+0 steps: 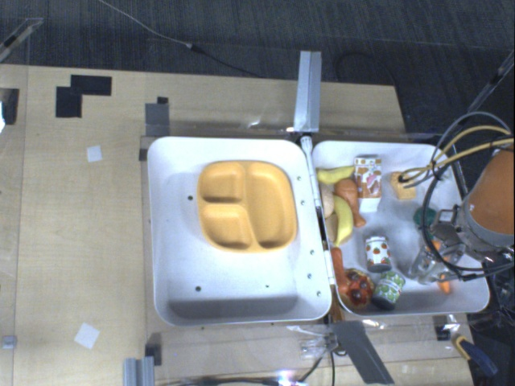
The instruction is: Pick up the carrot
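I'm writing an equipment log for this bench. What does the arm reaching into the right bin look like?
The arm has a rounded orange band above grey, dark metal parts. Yellow and black cables loop over it toward the wrist. The claw below is a small cluster of grey and silvery hardware with a bit of green near it; finer detail is too blurred to tell.

The arm [491,203] reaches in from the right, wrist low.

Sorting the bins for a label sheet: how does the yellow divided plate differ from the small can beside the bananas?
The yellow divided plate lies flat in the left bin; the small can is in the right bin. The plate is much wider and plain yellow, while the can carries a red and white printed label. Both sit apart from the claw.
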Controlling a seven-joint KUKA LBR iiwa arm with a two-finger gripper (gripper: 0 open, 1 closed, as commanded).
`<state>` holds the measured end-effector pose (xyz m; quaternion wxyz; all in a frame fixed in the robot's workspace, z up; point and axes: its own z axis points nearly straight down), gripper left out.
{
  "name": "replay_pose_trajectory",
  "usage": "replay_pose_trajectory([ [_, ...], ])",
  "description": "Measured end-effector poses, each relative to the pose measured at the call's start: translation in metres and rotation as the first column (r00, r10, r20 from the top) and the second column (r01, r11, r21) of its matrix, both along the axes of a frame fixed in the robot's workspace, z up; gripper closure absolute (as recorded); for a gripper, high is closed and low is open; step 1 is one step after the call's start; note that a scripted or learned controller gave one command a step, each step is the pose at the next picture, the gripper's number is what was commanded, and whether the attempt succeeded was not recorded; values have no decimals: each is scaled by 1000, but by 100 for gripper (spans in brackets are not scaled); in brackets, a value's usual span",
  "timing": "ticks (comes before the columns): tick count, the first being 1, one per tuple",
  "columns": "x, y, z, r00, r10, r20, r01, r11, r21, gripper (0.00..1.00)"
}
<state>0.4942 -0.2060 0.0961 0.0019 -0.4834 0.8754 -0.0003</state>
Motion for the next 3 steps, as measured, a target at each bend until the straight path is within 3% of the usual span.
replay_pose_trajectory([
  [1,-4,42,77,971,-238,8,238,971,1,100],
  [2,8,11,-1,1000,-15,2,15,1000,0,100],
  [3,-4,15,75,954,-300,8,300,954,1,100],
])
